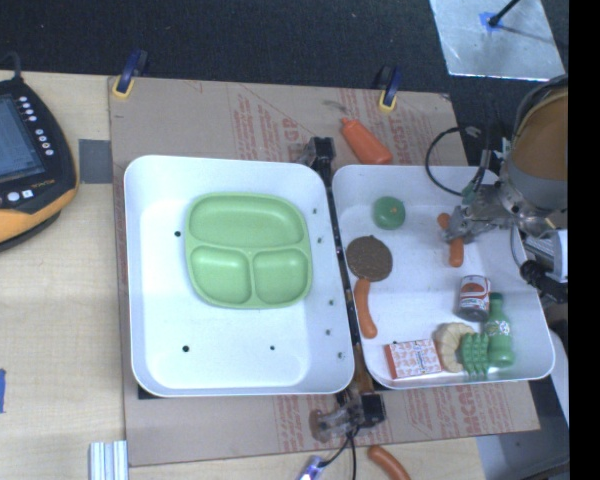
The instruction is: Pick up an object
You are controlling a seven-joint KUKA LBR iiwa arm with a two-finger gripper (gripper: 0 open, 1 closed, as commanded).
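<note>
- A small orange sausage (456,253) lies in the right bin (420,193), toward its right side, just near of the gripper (467,218).
- The gripper hangs low over the far right part of that bin; a short orange piece (444,222) shows at its left tip, but whether that is held I cannot tell, nor can I tell how wide the gripper stands.
- The arm (540,148) comes in from the right, its orange band over the bin's far right corner, with a black cable looping beside it.
- Left of the gripper, a green round piece (388,211) sits in the far part of the bin.
- A brown patty (369,257) lies near the bin's left wall, and a long orange sausage (363,308) lies just near of it.
- A small can (474,294) stands near the right wall.
- Along the near wall, from left to right: a red-and-white box (412,359), a pale cookie (450,342), and a green bottle (494,336) with another green item touching it.
- The left bin (150,348) holds a green divided plate (248,248).
- Both bins sit on a cardboard sheet (230,128) clamped to the desk (40,368).
- An orange carrot (365,141) lies on the cardboard beyond the bins.
- A pendant (20,163) with a screen rests on the desk at far left.
</note>
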